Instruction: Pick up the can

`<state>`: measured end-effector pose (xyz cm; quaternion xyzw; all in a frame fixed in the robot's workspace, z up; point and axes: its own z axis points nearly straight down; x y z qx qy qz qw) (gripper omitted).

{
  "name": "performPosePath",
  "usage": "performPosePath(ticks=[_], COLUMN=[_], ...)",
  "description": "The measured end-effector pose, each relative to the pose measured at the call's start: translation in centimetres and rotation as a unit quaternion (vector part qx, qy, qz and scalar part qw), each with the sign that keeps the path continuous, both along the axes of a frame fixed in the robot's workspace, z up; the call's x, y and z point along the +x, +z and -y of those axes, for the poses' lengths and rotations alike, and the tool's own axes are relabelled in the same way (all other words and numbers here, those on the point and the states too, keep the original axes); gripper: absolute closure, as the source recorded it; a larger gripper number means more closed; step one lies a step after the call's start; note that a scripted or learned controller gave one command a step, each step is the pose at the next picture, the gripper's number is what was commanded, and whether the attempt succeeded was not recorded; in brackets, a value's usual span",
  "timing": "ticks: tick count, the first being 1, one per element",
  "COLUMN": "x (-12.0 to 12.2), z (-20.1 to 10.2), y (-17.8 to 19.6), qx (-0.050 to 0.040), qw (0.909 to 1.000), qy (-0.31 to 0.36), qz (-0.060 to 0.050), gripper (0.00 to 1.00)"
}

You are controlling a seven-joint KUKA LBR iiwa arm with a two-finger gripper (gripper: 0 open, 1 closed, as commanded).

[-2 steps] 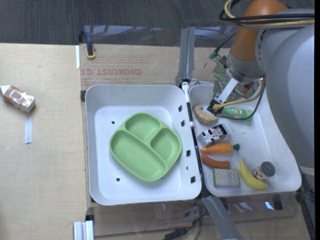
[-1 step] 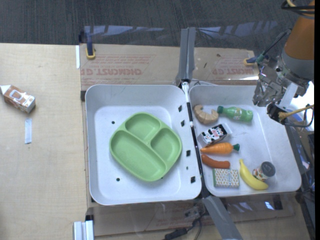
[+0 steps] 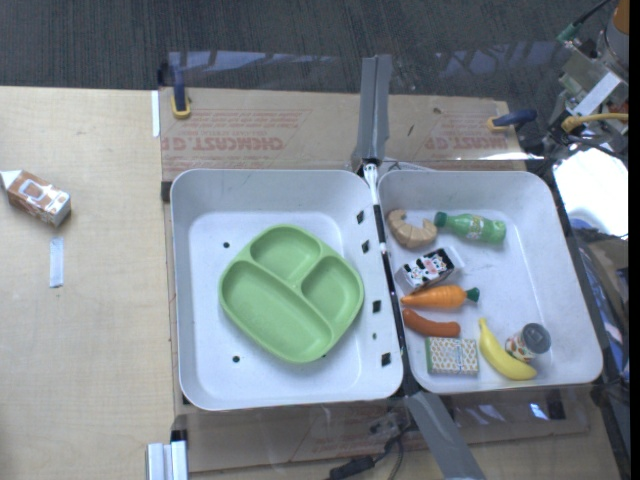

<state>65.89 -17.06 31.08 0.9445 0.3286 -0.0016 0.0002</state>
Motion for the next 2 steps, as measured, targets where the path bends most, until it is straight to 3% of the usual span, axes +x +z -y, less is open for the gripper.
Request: performPosePath(ticks=[1, 2], x=[-5.4, -4.5], z=[-3.9, -7.7], y=[-6.9, -9.7], qx=[0.0003, 0.0002], qw=[0.998, 0.9953], qy=[-0.063, -0.097], qz=[-0.002, -0.001], gripper=[1.0, 1.0])
